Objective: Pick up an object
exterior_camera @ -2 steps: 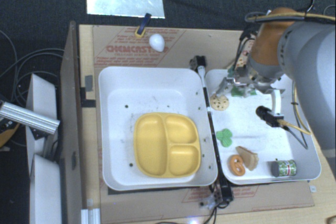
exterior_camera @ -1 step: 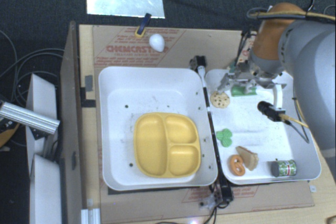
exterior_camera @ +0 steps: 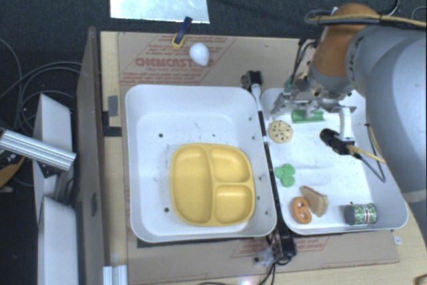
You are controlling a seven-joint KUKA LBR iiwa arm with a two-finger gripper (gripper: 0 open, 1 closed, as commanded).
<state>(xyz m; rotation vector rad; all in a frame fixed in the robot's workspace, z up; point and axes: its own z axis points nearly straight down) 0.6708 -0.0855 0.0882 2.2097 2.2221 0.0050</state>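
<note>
My gripper hangs low over the far end of the right bin, reaching in from the right. Right under it lies a flat green piece, partly covered by the gripper. A round speckled cookie lies just to the left of it. Further forward in the same bin are a green leafy piece, a small pretzel, a tan bread wedge and a small green-labelled can on its side.
The left bin holds a yellow divided plate. Behind the bins, on the cardboard, lie a white egg and a small blue and yellow tool. The arm's grey body covers the right bin's right side.
</note>
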